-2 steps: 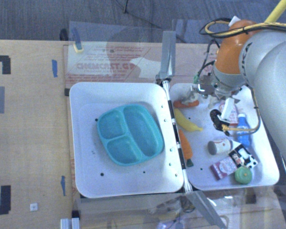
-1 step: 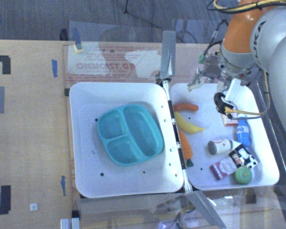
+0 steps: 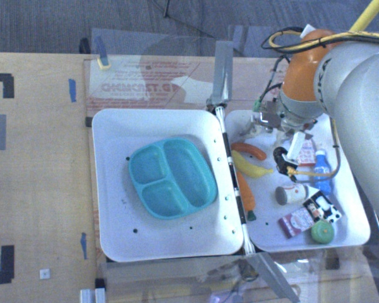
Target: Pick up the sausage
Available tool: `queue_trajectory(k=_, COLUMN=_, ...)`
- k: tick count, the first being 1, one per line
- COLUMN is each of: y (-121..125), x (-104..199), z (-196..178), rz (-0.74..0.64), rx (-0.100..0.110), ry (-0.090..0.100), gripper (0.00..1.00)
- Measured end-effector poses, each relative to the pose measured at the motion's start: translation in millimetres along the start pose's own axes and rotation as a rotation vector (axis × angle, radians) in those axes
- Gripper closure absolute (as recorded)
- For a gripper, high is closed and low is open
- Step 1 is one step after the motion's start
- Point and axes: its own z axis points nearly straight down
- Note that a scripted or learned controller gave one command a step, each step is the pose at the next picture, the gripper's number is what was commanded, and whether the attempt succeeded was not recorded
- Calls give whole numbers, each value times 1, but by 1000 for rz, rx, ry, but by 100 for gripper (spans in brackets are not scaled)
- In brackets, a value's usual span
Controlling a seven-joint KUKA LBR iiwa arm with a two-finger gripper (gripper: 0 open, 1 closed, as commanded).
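Hard to make out: gripper, open or closed, I cannot tell.
Sausage: one, right bin, far left.
Banana: one, just beside it.
Divided plate: one, left bin.

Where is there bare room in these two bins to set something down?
Left bin: bare floor all round the teal plate, roomiest in its corners. Right bin is crowded, with sausage, banana, carrot, bottle and packets; only a small patch beside the carrot.

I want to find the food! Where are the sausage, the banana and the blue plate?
Reddish-orange curved sausage (image 3: 248, 149): camera view, its middle.
Yellow curved banana (image 3: 251, 166): camera view, its middle.
Teal divided plastic plate (image 3: 150, 164): camera view, bare left compartment.
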Motion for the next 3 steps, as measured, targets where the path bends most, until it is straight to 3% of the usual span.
queue_trajectory(k=1, y=-2, x=0, z=1, rz=-67, rx=1, ry=0, gripper=0)
queue_trajectory(k=2, y=14, x=-56, z=2, rz=-183, rx=-2, ry=-1, gripper=0)
queue_trajectory(k=3, y=-21, x=-22, z=1, rz=-362, rx=-2, ry=1, gripper=0)
